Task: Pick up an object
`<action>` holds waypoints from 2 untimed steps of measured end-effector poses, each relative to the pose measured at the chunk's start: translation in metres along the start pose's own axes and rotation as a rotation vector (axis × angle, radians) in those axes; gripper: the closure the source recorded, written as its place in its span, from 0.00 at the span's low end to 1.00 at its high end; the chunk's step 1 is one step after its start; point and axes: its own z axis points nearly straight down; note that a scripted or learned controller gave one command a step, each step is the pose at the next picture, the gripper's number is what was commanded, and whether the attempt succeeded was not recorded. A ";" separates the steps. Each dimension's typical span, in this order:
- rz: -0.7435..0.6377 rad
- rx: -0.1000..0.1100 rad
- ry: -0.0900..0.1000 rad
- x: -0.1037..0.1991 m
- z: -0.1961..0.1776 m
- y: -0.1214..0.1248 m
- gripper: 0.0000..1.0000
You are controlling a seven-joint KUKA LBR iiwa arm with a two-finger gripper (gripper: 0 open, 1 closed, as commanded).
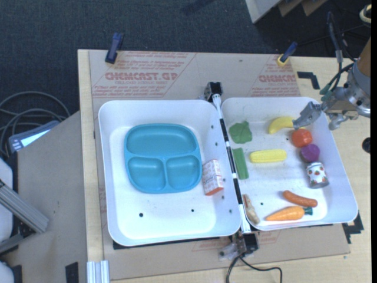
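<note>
The gripper (321, 115) is hovering at the upper right of the frame over the right bin (347, 184), fingers spread wide and holding nothing. The tomato (302, 138) is lying just below them (apart from them), beside the banana (280, 124) and purple plum (310, 152).

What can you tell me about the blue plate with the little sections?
The blue plate is a light blue tray with rounded corners that looks like smooth plastic. Raised ridges split it into three sections: one long one along the far side and two smaller ones on the near side. It lies flat in the left bin, toward its far side. A small carton with red print sits right against its right edge.
</note>
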 end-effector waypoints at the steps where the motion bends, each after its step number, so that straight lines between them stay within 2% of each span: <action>1: 0.001 0.001 0.000 -0.034 0.074 0.041 0.00; 2: 0.000 0.001 0.001 -0.042 0.168 0.015 0.00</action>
